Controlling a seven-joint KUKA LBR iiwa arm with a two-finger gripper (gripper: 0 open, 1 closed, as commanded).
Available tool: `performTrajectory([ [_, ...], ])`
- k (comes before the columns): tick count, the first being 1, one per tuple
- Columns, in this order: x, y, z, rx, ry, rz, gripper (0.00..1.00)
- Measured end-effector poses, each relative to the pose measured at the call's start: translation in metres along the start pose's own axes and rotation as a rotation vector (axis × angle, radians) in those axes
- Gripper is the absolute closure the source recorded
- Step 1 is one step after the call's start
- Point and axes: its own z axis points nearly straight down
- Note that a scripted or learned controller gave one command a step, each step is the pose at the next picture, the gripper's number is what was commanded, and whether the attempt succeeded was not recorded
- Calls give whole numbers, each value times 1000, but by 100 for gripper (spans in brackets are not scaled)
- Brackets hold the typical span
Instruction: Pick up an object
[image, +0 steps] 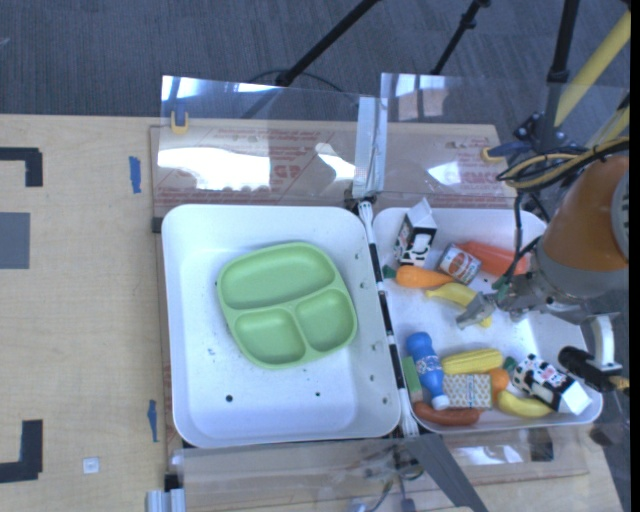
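Gripper (478, 314) hovered low in right bin (585, 418), finger state unclear. Toy banana (452, 294) just left of it; blue bottle (426, 364) below-left; corn cob (472, 361) directly below.

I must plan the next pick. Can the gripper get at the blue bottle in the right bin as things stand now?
Probably yes. The blue bottle lies uncovered near the right bin's left wall, and the gripper hangs above and to its right. The corn cob beside it may crowd one finger.

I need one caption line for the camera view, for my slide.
Gripper low over toy food in the right bin; green divided plate in the left bin.
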Motion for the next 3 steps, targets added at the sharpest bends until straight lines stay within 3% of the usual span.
performTrajectory([
  [1, 17, 21, 11, 7, 2, 42, 0],
  [2, 16, 21, 1, 4, 0, 44, 100],
  [3, 92, 2, -111, 12, 4, 137, 100],
])
